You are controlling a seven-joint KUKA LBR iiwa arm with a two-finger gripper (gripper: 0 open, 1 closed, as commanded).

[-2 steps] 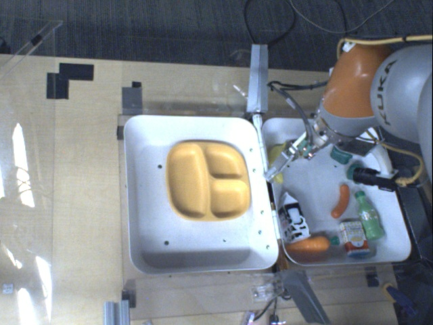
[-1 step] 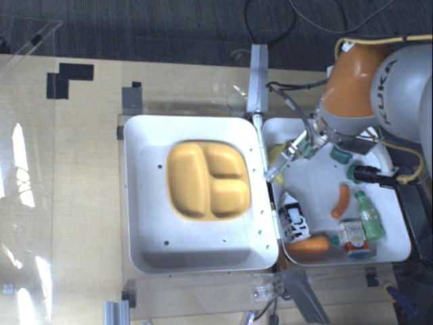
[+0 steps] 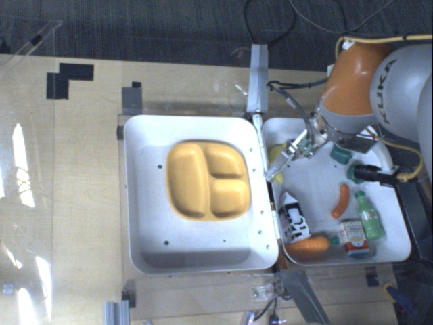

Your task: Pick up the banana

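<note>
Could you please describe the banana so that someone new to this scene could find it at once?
Look at the right-hand bin, the one crowded with small items, then at its far left corner beside the divider. The banana is the pale yellow shape there, partly hidden under the hand; its neighbours are orange, green, or black and white.

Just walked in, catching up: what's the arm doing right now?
The KUKA arm is reaching into the right bin, its hand low at the bin's upper-left corner, beside the banana lying against the wall. No grasp shows yet. The left bin holds a yellow divided tray.
</note>
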